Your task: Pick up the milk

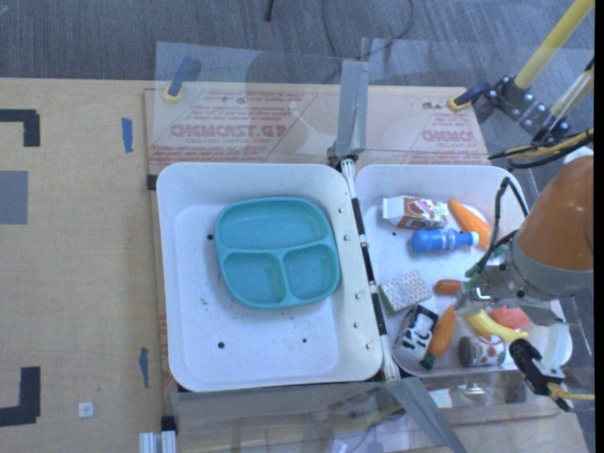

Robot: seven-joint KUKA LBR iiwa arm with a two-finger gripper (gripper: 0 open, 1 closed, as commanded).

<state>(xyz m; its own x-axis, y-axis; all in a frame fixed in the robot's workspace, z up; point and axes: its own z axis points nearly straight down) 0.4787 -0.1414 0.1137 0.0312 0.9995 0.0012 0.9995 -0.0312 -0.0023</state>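
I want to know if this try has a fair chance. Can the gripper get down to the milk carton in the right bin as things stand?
Probably yes. The milk carton lies on its side near the bin's far edge with nothing on top of it. The blue bottle lies close beside it, which could crowd a grasp. The gripper hangs nearby.

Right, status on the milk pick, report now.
Gripper low over right bin, near banana. Milk carton lying at bin's far end, untouched. Blue bottle and carrot crowd beside it.

Two bins (189, 281), perhaps two carrots (469, 221)
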